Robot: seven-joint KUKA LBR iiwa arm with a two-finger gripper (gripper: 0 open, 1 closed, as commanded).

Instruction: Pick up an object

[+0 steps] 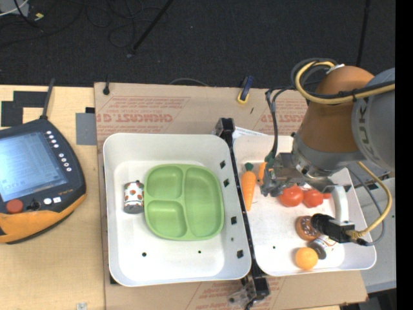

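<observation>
The right bin holds an orange carrot along its left wall. Near the middle lie two red tomato-like pieces. A brown round item and an orange ball sit toward the front. My gripper reaches down into this bin between the carrot and the red pieces, close above the floor and touching or nearly touching the left red piece. Nothing is visibly held in it. The arm's grey and orange body hides the back right of the bin.
The left bin carries a green divided plate with a small spotted cup beside its left edge. A teach pendant rests on the bench at far left. A black divider rail runs between the bins. Cables hang by the arm.
</observation>
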